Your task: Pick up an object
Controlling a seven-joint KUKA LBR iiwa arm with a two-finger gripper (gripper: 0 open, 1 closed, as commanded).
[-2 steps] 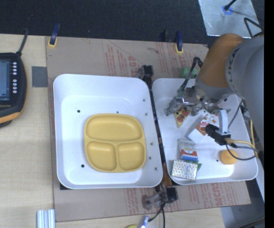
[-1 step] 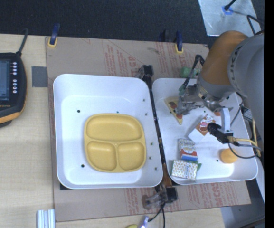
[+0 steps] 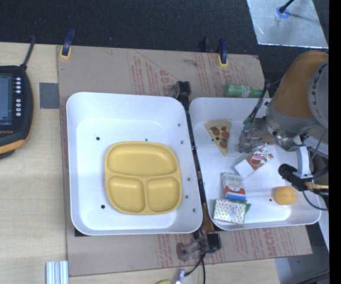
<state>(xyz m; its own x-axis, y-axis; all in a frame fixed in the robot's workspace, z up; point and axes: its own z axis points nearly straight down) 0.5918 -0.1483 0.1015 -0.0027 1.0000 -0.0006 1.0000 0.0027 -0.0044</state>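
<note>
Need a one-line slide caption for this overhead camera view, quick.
Gripper lowered into the right bin beside a pizza slice toy; yellow divided tray sits in the left bin.

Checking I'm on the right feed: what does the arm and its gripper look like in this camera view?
The arm comes in from the right: a rounded grey body with a broad orange band above the wrist. Below it sits a grey metal wrist block, and the gripper is a small dark metal assembly over the right bin. Thin dark cables run along the wrist, and a black fitting with a white loop hangs beneath it.
</note>
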